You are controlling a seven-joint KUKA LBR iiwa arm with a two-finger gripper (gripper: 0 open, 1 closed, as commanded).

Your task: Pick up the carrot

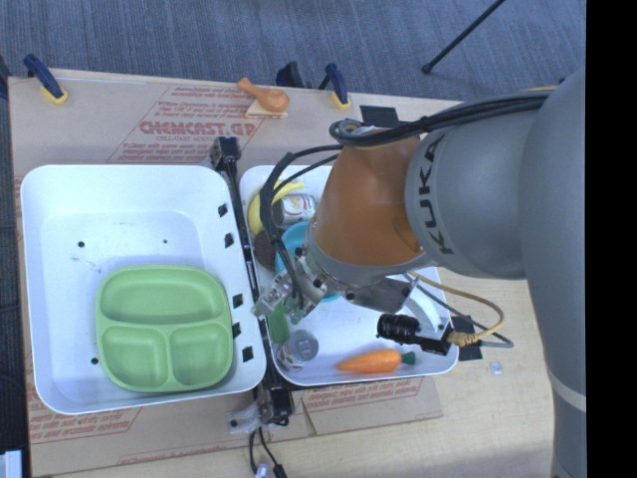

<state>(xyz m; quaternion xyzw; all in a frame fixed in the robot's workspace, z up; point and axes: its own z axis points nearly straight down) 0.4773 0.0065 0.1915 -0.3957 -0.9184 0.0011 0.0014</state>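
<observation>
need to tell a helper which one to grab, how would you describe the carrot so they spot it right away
Look at the right-hand white bin, the one under the grey and orange arm. Along its near edge lies the carrot, flat on the bin floor. It is the only long orange thing there, beside a small grey round object.

Light is even and fairly bright, falling from above. The white left bin (60, 267) shows soft grey shading along its inner walls and no harsh glare. The arm (478, 197) carries a dull sheen and throws a soft shadow into the right bin (328, 371). Detail is slightly soft and grainy throughout.
</observation>
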